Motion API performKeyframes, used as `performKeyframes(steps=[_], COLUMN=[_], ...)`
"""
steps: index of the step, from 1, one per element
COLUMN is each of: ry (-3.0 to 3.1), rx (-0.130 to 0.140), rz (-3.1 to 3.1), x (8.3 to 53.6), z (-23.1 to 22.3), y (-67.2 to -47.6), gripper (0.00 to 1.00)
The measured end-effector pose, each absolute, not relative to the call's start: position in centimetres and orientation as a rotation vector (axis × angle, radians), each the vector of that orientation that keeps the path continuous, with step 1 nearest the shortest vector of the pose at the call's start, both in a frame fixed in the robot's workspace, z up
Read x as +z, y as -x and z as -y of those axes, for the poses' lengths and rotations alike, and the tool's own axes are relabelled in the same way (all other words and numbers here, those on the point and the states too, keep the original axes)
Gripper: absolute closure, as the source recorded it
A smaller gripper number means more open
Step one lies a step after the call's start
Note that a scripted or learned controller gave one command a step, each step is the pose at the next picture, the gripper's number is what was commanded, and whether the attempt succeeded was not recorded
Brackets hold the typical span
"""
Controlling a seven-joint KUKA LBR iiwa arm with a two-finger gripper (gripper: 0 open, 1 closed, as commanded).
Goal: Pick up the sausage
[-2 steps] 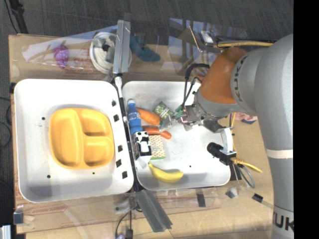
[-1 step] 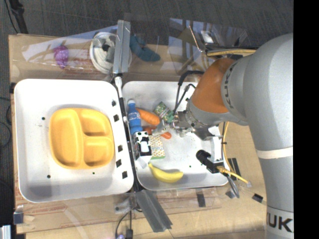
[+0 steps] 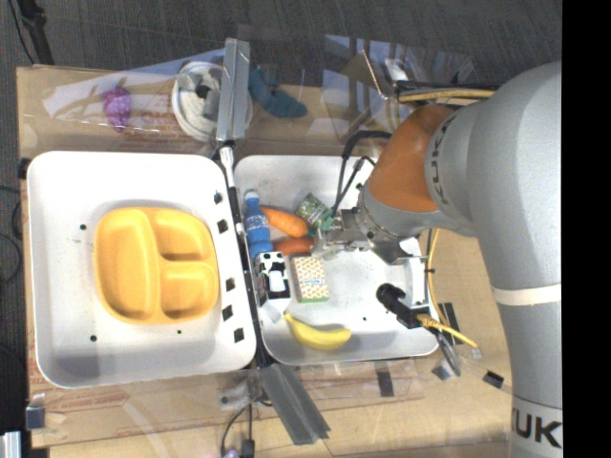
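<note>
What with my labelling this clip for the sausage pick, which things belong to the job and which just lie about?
Job: small reddish-brown sausage in the right white bin; claw close beside it.

Lying about: orange carrot; blue plastic bottle; yellow banana; small patterned box; yellow divided tray.

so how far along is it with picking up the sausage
Approach looks done: the gripper sits low in the right bin, right at the end of the sausage. In hand: nothing I can confirm. The sausage lies on the bin floor between the carrot and the patterned box, and the view doesn't show a grasp. Left: secure the grip and lift it clear.
</note>
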State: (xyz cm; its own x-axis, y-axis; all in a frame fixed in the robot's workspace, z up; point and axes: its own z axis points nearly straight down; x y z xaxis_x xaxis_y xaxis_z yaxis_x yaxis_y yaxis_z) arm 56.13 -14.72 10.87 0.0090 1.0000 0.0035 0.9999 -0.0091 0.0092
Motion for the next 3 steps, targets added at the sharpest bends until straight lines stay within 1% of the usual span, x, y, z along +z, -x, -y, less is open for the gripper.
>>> performKeyframes(steps=[1, 2, 3], ry=[-2.228, -2.190, -2.187], rx=[0.014, -0.004, -0.006], rz=[-2.209, -2.259, -2.267], x=[10.9, 9.0, 9.9], z=[14.7, 17.5, 17.3], y=[-56.1, -58.8, -58.8], gripper=[0.00, 0.00, 1.00])
